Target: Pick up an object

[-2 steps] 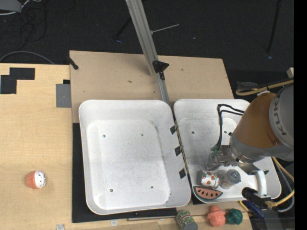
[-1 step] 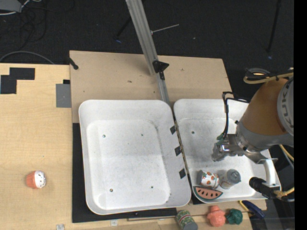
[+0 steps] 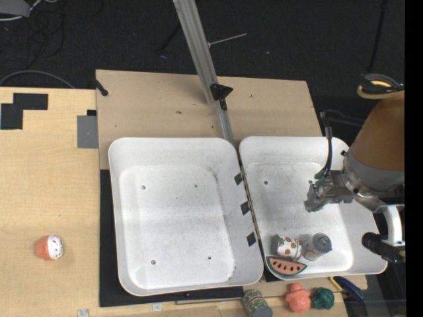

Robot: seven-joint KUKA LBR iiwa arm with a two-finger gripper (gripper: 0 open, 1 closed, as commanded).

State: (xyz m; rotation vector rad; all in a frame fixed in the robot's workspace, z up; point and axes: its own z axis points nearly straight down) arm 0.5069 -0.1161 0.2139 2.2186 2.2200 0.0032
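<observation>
arm: the grey KUKA with the orange band point(image 3: 386, 134) comes in from the right edge and hangs over the right bin point(image 3: 284, 157)

gripper: the gripper point(image 3: 316, 200) sits low over the middle-right of the right bin's floor. It's small and dark from this angle, so I honestly cannot tell how far apart it stands, and I can't make out anything in it

right bin stuff: everything's bunched along the near edge. A white cup with red spots point(image 3: 287, 247), a grey round thing point(image 3: 320, 244) just beside it, and a watermelon slice toy point(image 3: 287, 266) lying on the near rim by the near-left corner, right below the cup. All of it sits nearer than the gripper, apart from it

left bin: the left bin point(image 3: 125, 157) sits side by side with the right one, with black clips along the shared edge

bench near edge: outside the bins there's a greenish can-like thing point(image 3: 254, 302), a pink-red lumpy toy point(image 3: 297, 297) and a green toy point(image 3: 323, 298) in a row

far-left surface: a little orange-and-white ball figure point(image 3: 49, 247) sits alone on the light wood, well apart from the bins

behind: a metal rail point(image 3: 198, 48) slants toward the far edge between the bins
</observation>
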